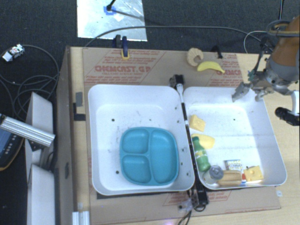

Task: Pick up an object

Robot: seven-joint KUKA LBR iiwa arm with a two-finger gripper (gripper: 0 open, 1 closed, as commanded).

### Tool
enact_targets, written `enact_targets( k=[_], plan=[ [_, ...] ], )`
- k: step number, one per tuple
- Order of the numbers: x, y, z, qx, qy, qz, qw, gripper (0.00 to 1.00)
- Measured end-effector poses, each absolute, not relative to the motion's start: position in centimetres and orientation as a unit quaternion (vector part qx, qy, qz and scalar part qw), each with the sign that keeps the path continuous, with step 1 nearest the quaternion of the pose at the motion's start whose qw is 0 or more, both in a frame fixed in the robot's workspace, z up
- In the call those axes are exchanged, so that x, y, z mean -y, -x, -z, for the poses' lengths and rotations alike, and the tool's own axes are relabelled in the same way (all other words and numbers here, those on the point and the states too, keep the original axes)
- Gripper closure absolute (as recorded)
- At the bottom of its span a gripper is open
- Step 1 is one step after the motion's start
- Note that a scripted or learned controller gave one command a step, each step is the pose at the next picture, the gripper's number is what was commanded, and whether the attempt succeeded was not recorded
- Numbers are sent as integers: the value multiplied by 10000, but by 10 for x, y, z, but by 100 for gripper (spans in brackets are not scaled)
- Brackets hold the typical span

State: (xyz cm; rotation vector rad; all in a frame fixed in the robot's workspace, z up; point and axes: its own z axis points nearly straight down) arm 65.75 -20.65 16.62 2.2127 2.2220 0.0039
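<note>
Looking down from the fixed camera view: two shallow white bins sitting side by side on a bench; left bin [101, 107] holding one blue divided tray [149, 154], three compartments, lying flat toward the near side; right bin [262, 125] holding a cluster of small objects along its left wall and near edge.

Contents of right bin, far to near: yellow wedge [197, 123] just beside the divider; yellow piece [206, 141] touching the top of a green bottle [202, 156]; grey round cap [215, 172] near the bottle's base; tan roll [229, 177] lying along the near wall; small labelled packet [233, 164] just behind it; yellow block with holes [253, 173] in the near right corner.

Gripper [249, 92] hanging over the far right rim of the right bin, fingers spread apart, nothing between them; well apart from the object cluster.

Outside the bins, on the far board: banana [210, 67] beside a tan round object [195, 56].
</note>
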Motion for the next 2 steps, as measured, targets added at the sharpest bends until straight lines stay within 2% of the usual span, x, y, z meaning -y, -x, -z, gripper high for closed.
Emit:
enact_targets(
  k=[1, 2],
  plan=[
    [206, -520, -149, -7071, -7071, 2, 2, 0],
    [172, -613, -154, -7085, -7057, -12, 15, 0]
  ],
)
